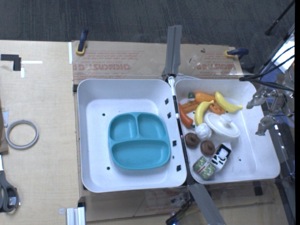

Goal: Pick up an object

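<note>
In the right bin (262,163) the toys lie untouched, bananas (220,106) among them; nothing is picked yet. My pincer (261,112) hangs at the bin's right edge; whether it is spread I cannot tell.

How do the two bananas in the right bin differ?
The upper banana lies across the bin, pointing toward its right wall; the lower banana runs more up and down. The upper one lies by the bin's back wall, while the lower one ends against a white lid. Both are yellow, curved and lie among the orange carrots.
</note>
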You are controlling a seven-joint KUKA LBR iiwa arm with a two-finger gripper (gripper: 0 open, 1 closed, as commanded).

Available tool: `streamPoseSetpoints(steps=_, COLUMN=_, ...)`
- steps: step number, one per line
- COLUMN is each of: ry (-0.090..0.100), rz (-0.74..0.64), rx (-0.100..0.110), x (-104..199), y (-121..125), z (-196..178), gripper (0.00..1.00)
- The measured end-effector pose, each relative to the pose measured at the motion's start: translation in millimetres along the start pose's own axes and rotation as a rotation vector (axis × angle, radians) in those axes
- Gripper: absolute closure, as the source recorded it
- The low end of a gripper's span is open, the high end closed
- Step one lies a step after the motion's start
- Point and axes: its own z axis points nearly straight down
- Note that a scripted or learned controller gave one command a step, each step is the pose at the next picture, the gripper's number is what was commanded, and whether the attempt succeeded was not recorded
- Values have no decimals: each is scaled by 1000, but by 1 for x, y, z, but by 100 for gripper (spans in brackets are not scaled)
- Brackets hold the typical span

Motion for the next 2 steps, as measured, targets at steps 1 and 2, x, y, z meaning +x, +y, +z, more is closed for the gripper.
streamPoseSetpoints(steps=1, ry=-4, rz=-212, rx=1, x=-106, y=-6, z=129, gripper=0)
streamPoseSetpoints(steps=2, ry=-3, rz=-159, rx=0, x=-104, y=48, z=132, gripper=0)
